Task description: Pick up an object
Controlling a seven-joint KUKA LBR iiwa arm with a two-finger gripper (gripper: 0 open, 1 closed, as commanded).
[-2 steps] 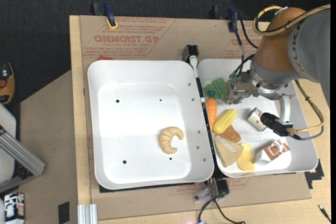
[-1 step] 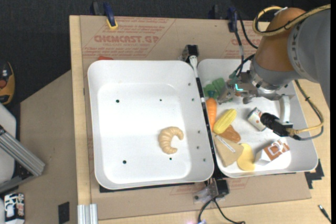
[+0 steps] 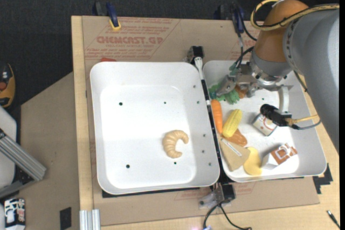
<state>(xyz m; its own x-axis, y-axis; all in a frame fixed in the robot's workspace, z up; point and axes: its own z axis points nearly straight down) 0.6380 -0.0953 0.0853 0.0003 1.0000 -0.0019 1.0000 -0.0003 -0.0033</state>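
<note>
I see my arm (image 3: 302,35) reaching in over the far edge of the right bin (image 3: 310,167). It is bent low, I think so the gripper (image 3: 240,83) can get down close to the toys. The gripper sits near the far left corner of that bin, right by a bumpy green leafy toy (image 3: 226,95). I cannot tell how the jaws stand, because the wrist hides them from above.

The task is to pick up something, and most things to pick are in the right bin. An orange carrot (image 3: 216,115) lies along the left wall, long and smooth. Just beside it is a yellow corn cob (image 3: 232,122) with little bumps. Nearer the front edge are a tan wedge (image 3: 233,156) and a shiny yellow curved piece (image 3: 252,161), touching each other. A small round can (image 3: 264,124) sits in the middle, and a little brown and white box (image 3: 282,154) lies toward the right side.

The left bin (image 3: 108,89) is smooth white plastic with small dark dots. A golden croissant (image 3: 176,143) rests alone near its front right corner, curled like a moon.

I think the leafy toy is the closest thing to grab, but it looks soft and lumpy, so it may slip.
</note>
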